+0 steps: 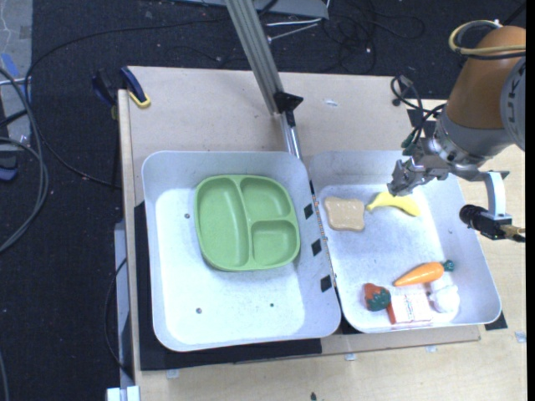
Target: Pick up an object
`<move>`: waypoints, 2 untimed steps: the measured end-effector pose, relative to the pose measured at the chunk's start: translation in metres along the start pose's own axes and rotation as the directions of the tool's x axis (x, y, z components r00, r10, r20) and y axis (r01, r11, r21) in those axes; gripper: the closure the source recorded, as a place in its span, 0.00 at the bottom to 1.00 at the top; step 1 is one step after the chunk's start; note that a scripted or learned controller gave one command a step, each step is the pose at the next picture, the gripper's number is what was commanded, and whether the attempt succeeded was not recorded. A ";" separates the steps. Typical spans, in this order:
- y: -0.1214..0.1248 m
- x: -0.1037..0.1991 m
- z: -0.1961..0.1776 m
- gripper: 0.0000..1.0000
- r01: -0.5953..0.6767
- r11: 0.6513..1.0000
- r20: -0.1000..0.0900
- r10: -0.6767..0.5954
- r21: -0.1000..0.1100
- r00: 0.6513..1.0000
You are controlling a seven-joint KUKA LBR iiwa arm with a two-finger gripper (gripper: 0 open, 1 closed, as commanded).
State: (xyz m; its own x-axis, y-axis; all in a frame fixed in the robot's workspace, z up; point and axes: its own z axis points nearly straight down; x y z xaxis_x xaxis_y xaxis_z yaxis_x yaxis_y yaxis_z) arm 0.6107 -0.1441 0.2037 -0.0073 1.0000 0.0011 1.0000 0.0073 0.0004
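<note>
Toy food at the lower right of the frame, with the hand lowered over the banana.

Nearest the lens, a carton [410, 307], a carrot [420, 273] and a red piece [376, 296] are seen in the right bin [476, 261]. At middle right the hand [405, 183] is placed just above the banana [394, 203], beside the bread slice [343, 214]; its opening cannot be told. Nothing is judged lifted yet; grasp and raise remain.

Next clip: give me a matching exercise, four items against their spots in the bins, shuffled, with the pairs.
Items:
1. plate
2. banana
3. toast
4. carrot

Places:
A. right bin, by its left wall
B. left bin
C. right bin, near front, beside a white item
D. right bin, just under the end effector

Pairs: 1-B, 2-D, 3-A, 4-C
</note>
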 end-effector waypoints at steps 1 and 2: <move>0.020 0.054 -0.003 1.00 0.001 1.000 0.000 -0.001 -0.003 1.000; 0.031 0.108 -0.019 1.00 0.000 1.000 0.000 0.000 -0.003 1.000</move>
State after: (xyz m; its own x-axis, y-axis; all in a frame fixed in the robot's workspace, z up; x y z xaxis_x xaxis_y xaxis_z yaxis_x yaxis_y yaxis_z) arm 0.6408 -0.0361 0.2228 -0.0076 1.0000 0.0011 1.0000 0.0076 0.0036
